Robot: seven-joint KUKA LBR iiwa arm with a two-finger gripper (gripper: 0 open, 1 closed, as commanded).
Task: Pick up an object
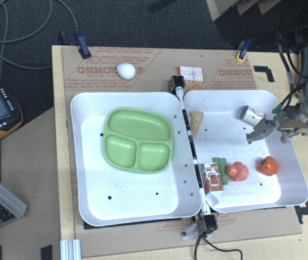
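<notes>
Resting on the cardboard-covered bench [143, 64], two white bins [89, 161] sit side by side.

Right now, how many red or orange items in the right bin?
2. A reddish tomato-like piece lies near the bin's front middle beside a green item; an orange-red pepper-like piece sits to its right. More could be hidden under the gripper.

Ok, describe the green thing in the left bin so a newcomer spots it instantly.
Start at the left white bin. In its upper middle lies a pale green divided plate with three compartments, one wide and two small. Nothing else there is green.
</notes>
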